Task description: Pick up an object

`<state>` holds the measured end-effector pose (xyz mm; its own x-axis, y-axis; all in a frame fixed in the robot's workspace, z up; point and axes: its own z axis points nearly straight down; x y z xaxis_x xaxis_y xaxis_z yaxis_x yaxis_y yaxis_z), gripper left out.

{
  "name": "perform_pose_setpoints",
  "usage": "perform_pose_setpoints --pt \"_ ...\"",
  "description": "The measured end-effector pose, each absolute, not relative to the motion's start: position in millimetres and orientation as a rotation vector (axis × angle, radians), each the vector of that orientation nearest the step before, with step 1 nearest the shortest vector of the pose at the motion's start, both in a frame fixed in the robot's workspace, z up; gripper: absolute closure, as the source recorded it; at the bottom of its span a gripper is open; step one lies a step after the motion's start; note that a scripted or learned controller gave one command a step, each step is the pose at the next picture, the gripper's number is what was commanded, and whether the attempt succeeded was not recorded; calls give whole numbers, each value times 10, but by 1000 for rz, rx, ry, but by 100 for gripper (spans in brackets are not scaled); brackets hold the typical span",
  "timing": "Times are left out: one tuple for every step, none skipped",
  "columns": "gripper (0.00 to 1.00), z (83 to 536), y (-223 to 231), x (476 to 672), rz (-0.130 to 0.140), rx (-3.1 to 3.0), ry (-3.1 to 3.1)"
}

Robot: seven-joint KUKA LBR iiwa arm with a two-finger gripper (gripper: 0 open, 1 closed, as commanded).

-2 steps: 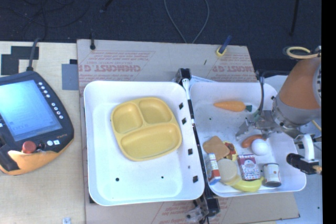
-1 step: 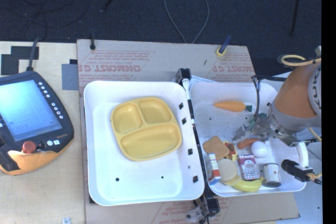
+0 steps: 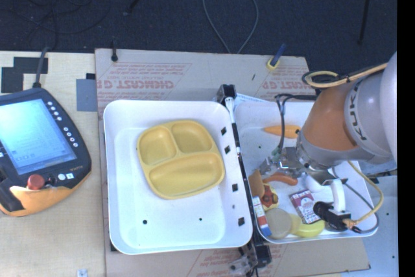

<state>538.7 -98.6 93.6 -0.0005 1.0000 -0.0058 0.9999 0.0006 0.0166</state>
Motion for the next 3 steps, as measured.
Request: perform_pose_setpoints --pt "0 878 -817 5684 0 2223 2223" --pt "0 885 -1200 5239 -1 2224 2220" --pt "100 983 -1186 5247 3 2230 2223"
